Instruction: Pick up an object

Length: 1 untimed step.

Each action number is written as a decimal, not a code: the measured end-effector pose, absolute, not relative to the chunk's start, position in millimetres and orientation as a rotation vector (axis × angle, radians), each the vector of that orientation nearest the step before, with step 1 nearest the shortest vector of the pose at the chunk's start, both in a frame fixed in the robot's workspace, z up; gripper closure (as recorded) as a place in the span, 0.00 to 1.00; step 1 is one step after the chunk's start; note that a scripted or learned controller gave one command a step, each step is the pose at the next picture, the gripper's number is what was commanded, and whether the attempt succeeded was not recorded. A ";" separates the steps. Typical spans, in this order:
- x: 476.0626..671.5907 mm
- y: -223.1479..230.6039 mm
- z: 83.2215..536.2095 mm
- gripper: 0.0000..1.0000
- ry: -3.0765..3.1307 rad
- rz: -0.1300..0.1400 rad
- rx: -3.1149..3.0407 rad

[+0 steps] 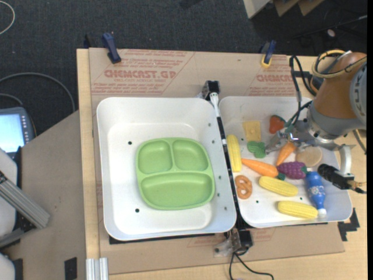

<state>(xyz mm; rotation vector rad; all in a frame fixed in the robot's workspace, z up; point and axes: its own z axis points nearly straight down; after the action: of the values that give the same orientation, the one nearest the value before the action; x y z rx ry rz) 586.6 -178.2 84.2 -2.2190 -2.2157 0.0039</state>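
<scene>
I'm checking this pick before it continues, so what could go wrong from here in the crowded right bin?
1. The gripper sits among tightly packed toys: an orange carrot, purple grapes and a green piece. It may nudge or grab a neighbour instead.
2. The long carrot and the corn cob touch other items, so a lift could drag them along.
3. Rounded toys may slip out of the jaws.

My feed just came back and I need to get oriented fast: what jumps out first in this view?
The light green three-compartment plastic tray lies alone in the left white bin. The right white bin is crowded with toy food: yellow corn cobs, an orange carrot, a purple grape bunch and a blue bottle. The grey arm's gripper reaches down into that pile from the right, near a second small carrot.
</scene>
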 end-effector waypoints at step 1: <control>589.3 -178.8 95.3 1.00 -2.221 -0.001 -2.223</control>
<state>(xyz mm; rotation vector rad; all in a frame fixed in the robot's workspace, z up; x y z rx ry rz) 589.3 -178.8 95.3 -2.2235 -2.2210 -0.0008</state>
